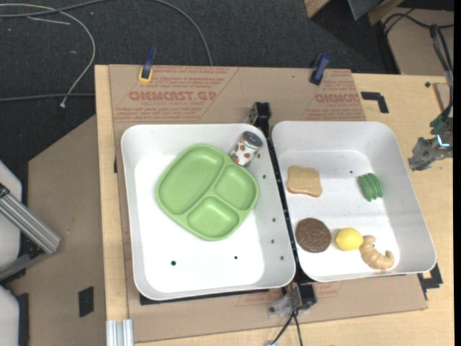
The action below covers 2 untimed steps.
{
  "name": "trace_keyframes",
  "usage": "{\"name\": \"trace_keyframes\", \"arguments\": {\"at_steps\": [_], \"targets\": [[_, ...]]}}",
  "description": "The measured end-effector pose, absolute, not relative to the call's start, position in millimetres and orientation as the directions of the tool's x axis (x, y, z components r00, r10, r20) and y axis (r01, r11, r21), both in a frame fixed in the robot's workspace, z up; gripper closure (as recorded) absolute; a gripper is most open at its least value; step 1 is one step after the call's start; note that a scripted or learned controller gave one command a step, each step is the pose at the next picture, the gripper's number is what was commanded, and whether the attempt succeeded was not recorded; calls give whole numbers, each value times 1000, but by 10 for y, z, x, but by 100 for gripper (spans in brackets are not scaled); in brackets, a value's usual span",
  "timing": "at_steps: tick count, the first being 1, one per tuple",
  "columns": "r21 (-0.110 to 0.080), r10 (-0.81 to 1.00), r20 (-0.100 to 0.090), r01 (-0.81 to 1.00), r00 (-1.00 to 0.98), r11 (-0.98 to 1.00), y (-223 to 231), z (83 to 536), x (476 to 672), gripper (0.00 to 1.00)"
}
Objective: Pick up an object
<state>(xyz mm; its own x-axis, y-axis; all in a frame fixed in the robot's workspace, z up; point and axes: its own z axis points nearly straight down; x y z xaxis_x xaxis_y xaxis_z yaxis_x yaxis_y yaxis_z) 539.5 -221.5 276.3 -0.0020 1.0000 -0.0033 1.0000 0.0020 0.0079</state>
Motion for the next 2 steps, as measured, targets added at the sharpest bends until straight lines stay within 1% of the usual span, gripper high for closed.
{"name": "trace_keyframes", "arguments": {"at_steps": [2], "targets": [[0,1000,1,1000,-5,5,-1294,2741,5641,100]]}}
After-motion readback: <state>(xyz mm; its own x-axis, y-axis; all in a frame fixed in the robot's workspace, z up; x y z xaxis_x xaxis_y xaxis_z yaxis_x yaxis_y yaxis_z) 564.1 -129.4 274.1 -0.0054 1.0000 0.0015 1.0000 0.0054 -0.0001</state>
